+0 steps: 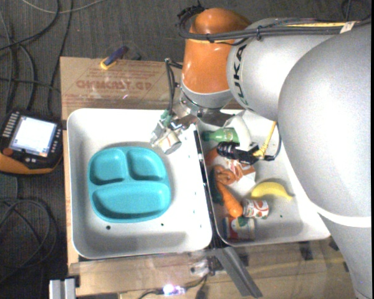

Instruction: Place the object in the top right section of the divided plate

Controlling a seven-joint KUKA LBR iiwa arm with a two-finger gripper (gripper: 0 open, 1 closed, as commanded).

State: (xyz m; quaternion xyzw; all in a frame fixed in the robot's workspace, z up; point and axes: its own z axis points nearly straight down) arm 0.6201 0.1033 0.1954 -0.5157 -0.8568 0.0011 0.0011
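The big grey arm with its orange band [213, 48] reaches in from the right and covers much of the right-hand shallow white bin [293, 226], so of that bin's clutter only a yellow banana [271, 190], an orange carrot-like piece [229, 201] and a small red-and-white can [257, 210] can be made out. The left-hand shallow white bin [81, 167] bears the turquoise divided plastic plate [129, 183] — its top right section lies just below and left of the two-finger gripper [168, 136]. A small pale, cylinder-like object [169, 143] sits at the gripper's tip above the plate's upper right rim, too blurred to identify — I cannot tell how the gripper is set or whether it has hold of it.
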